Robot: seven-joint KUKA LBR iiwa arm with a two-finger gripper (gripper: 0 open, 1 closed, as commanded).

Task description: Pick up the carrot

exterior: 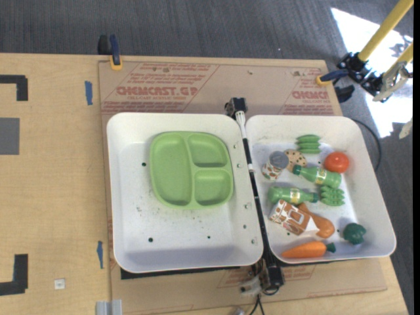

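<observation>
Orange carrot (306, 249) with a green stem end lies flat along the lower edge of the right bin (367, 176), near the bottom right of the frame, tip pointing left, stem pointing right. Just above it sits a brown-and-white patterned toy box (289, 216) touching an orange rounded piece (323, 227). A dark green pepper-like toy (354, 233) lies to the right of the carrot's stem, apart from it. Higher in the same bin: two green bottles (308, 173), a red tomato (336, 162), a grey disc (279, 159) and ridged green pieces (307, 143). The left bin (125, 195) holds a light green divided plate (191, 168) at centre. The gripper's state cannot be told from this view.
</observation>
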